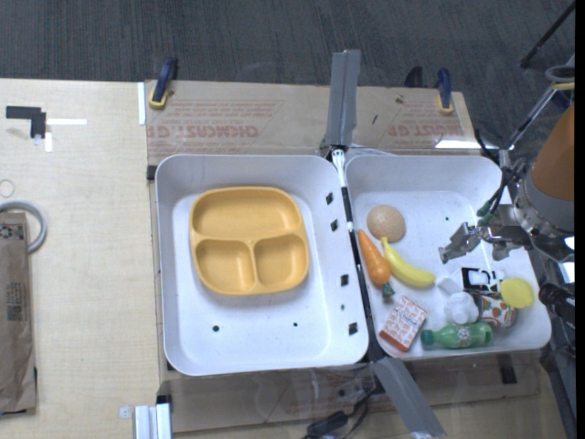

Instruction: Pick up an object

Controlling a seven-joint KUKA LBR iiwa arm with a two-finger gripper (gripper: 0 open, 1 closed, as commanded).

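Observation:
My gripper (462, 243) hangs over the right side of the right bin (430, 179), open, with nothing between its fingers. Left of it lie a yellow banana (407, 270), an orange carrot (373, 258) and a tan round ball (386, 221). Just below the gripper sit a white crumpled item (460, 307), a yellow lemon (516, 292) and an orange-and-white can (494, 312). A green bottle (457, 337) lies along the bin's front wall, beside a red-and-white carton (403, 324).
The left bin (174, 282) holds a yellow divided plate (249, 240). A grey divider bar (344, 99) rises between the bins at the back. Cardboard (238, 117) lies behind both bins. A brown bag (14, 309) rests at the far left.

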